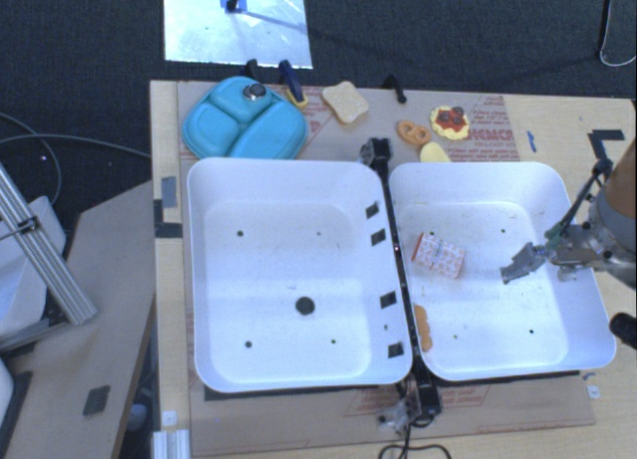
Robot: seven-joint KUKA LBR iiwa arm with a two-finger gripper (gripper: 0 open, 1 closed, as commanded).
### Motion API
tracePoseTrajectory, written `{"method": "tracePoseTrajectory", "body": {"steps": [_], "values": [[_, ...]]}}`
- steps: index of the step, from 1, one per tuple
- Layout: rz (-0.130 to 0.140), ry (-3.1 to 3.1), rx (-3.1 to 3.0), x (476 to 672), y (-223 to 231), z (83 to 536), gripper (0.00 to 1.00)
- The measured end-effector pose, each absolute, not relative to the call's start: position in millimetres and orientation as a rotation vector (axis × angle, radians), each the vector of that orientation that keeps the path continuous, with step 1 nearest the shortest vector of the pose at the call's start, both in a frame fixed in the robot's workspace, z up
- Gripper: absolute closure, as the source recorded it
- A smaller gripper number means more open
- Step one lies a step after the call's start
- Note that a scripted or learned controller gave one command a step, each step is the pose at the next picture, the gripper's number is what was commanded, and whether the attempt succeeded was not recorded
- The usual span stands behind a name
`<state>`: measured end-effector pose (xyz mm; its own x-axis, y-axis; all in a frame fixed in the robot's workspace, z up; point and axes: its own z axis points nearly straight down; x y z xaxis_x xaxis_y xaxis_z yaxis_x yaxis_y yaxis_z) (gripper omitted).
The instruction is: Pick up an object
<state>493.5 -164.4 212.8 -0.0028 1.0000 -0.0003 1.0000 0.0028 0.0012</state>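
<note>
Nothing is lifted yet, so the pick is still waiting to happen. The left bin (289, 278) is holding a small dark object (305, 305); the right bin (498, 288) is holding a pink-and-white packet (438, 254) at its left side, and the end effector (520, 266) is hovering near it, carrying nothing, its opening impossible to judge.

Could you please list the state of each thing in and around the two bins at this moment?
gripper: low over the right bin, apart from the packet.
red-and-white packet: lying flat in the right bin, untouched.
dark round object: resting on the left bin floor.
blue divided plate: lying behind the left bin.
toast slice: lying flat on the bench.
</note>
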Motion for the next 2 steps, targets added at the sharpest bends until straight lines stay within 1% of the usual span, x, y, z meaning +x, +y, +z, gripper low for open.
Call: {"method": "tracePoseTrajectory", "body": {"steps": [1, 2], "values": [[0.008, 2.220, 2.214, 489.4, -96.3, 95.8, 0.00], [0.006, 2.220, 2.210, 553.9, -128.8, 97.4, 0.00]]}}
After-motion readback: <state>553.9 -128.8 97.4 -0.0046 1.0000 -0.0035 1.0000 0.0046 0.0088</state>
